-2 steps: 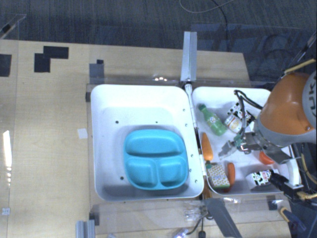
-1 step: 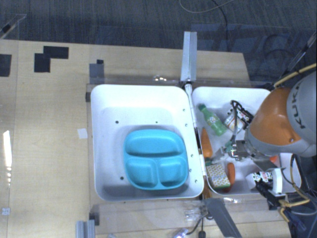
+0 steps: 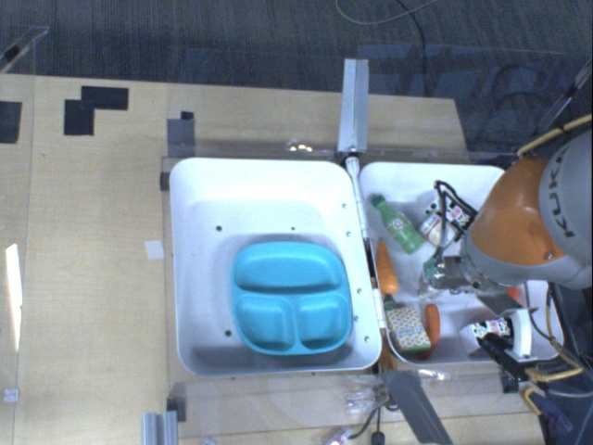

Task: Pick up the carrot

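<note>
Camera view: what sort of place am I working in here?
Likely a robotics lab bench set up for pick trials: two white bins side by side on a wooden bench, toy food such as the carrot, and loose cables on carpet.

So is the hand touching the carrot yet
Apart. The camera view shows the hand to the right of the carrot, with bare white bin floor between them.

Arm (image 3: 533, 225) reaches over the right bin (image 3: 408, 176), gripper (image 3: 434, 276) low beside the carrot (image 3: 385, 269) along the left wall, green bottle (image 3: 397, 225) just behind, blue tray (image 3: 290, 297) in the left bin (image 3: 199, 248).
</note>
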